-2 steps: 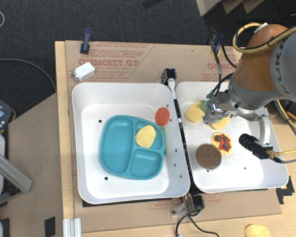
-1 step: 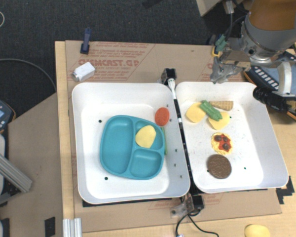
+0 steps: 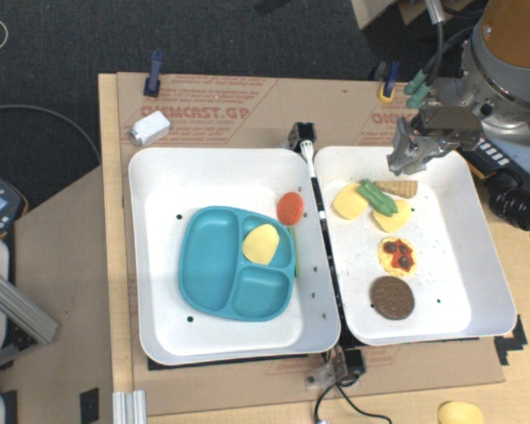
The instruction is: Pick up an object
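Observation:
My gripper (image 3: pixel 406 161) hangs over the back of the right bin (image 3: pixel 481 272), just above a tan wedge (image 3: pixel 399 188) and a green pea pod (image 3: pixel 379 197). Nothing shows between its fingers. Beside the pod lie a yellow piece (image 3: pixel 349 203) and another yellow piece (image 3: pixel 392 220). Nearer the front sit a small pizza (image 3: pixel 397 256) and a brown cookie (image 3: pixel 393 298). In the left bin (image 3: pixel 159 237) a teal divided tray (image 3: pixel 214 268) holds a yellow piece (image 3: pixel 261 245), and an orange-red ball (image 3: pixel 291 208) rests beside it.
A black clip (image 3: pixel 302 135) and rod run along the seam between the bins. A small white block (image 3: pixel 150 129) lies on the cardboard behind the left bin. Blue and yellow clamps (image 3: pixel 153 71) pin the cardboard's back edge.

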`<state>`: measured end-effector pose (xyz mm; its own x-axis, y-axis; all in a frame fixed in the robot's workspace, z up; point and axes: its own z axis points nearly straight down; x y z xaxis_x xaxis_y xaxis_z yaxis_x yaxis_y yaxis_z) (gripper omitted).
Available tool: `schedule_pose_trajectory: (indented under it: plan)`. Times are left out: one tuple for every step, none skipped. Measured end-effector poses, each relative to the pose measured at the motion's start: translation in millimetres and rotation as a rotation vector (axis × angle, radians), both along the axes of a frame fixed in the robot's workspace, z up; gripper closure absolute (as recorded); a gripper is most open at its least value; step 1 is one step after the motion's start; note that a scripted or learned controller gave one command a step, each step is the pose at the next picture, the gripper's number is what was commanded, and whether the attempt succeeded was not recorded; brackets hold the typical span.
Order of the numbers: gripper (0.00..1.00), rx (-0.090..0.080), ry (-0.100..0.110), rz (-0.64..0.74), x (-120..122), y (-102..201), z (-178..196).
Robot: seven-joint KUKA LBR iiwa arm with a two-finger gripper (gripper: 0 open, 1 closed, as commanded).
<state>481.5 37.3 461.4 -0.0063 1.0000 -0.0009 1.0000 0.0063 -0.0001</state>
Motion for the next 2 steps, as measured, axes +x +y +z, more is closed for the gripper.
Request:
schedule_pose_trajectory:
  plan:
    - [1.00,-0.001,0.015,-0.005,-4,29,-147]
    - [1.00,0.004,-0.019,-0.004,4,27,57]
